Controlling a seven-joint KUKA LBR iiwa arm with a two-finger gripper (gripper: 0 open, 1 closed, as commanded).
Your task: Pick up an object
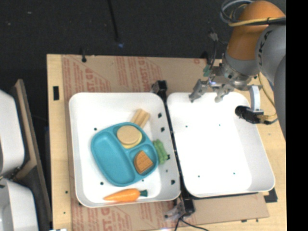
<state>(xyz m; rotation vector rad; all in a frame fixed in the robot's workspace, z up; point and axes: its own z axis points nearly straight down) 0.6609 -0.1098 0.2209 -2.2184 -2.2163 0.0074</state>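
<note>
My gripper hangs over the far edge of the right bin, fingers spread apart with nothing between them. In the left bin lies a blue divided tray holding a round tan biscuit and a brown toast piece. A pale wooden block rests just beyond the tray. An orange carrot lies by the near wall, and a green piece sits at the tray's right side.
A black divider with clips runs between the two bins. The cardboard bench top stretches behind them.
</note>
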